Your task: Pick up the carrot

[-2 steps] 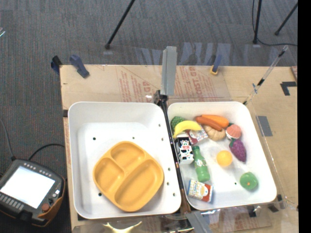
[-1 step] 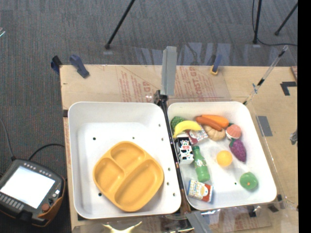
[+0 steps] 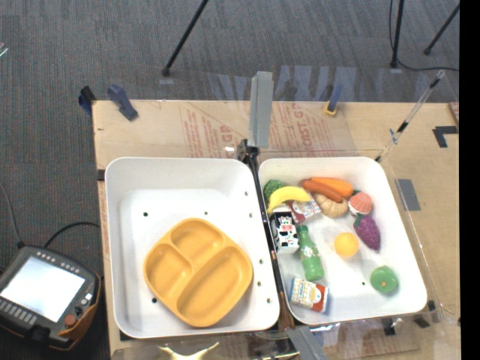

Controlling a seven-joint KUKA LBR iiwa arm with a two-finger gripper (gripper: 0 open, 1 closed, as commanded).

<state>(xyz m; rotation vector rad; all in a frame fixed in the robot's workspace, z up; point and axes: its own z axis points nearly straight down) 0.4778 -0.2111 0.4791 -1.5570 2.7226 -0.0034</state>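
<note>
Dark grey carpet (image 3: 112, 36) surrounds a cardboard-topped bench (image 3: 172, 130); tripod legs (image 3: 191, 25) behind

1. You are looking at a yellow divided plate (image 3: 198, 271) lying in the left bin (image 3: 120, 193).
2. In the right bin (image 3: 405, 223), a banana (image 3: 287, 196) is lying beside a milk carton (image 3: 284, 231) and a green bottle (image 3: 310, 254).
3. Purple grapes (image 3: 367, 232), an orange ball (image 3: 346, 244), a green apple (image 3: 384, 280) and a juice box (image 3: 308, 294) are sitting nearby.
4. A tablet (image 3: 45, 295) is resting on the floor at your lower left.

High fixed camera, slanting down, both white bins (image 3: 120, 201) in frame
</note>
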